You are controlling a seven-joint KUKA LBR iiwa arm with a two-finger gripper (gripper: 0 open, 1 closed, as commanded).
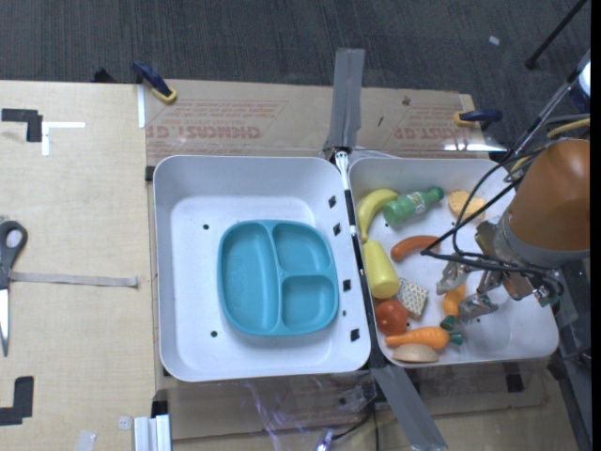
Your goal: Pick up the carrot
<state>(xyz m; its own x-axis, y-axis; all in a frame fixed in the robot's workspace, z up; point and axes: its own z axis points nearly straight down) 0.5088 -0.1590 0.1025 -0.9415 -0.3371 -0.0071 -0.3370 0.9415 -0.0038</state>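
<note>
Start from the tray [279, 277] in the left bin: well to its right, in the other bin, the carrot [421, 337] lies untouched beside the tomato [392, 317]. Just right of the carrot, the gripper [467, 297] hangs with nothing between its fingers; how wide they stand you cannot tell. The grasp is all left.

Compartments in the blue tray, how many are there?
3. The blue tray in the left bin has one long compartment on its left and two on its right, one above the other.
</note>
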